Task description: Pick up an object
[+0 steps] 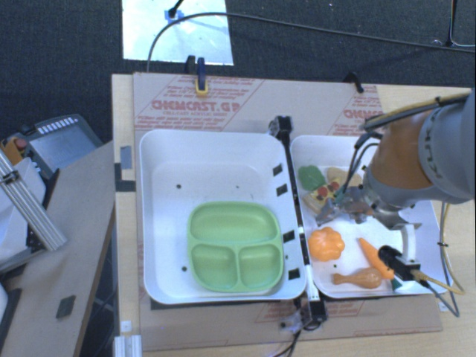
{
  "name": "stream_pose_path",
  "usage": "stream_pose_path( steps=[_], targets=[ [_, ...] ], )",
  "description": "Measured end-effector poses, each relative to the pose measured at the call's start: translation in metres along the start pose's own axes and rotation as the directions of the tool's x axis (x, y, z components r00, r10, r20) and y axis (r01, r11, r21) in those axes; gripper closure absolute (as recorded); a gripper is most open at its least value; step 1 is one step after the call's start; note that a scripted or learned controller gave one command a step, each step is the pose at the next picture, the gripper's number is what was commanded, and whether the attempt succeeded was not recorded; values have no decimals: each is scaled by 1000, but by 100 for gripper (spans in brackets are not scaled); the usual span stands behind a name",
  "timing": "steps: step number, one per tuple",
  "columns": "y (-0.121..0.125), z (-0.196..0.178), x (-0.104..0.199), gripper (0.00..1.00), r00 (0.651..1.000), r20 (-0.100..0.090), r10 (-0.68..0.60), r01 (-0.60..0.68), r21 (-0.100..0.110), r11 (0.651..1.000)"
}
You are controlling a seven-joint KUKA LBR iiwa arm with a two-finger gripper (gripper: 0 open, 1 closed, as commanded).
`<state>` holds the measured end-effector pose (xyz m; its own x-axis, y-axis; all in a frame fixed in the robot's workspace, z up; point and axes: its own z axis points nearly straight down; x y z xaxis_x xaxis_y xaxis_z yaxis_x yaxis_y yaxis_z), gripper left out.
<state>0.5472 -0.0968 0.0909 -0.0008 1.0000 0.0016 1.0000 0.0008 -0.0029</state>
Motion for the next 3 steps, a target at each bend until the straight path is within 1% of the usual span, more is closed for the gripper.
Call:
stream_pose_path(
  steps=[1, 3],
  targets=[
    [1, -13, -1, 100, 1000, 2, -1, 1, -5, 1000],
    [3, -103, -12, 100, 1000, 3, 0, 0, -9, 1000]
  ],
)
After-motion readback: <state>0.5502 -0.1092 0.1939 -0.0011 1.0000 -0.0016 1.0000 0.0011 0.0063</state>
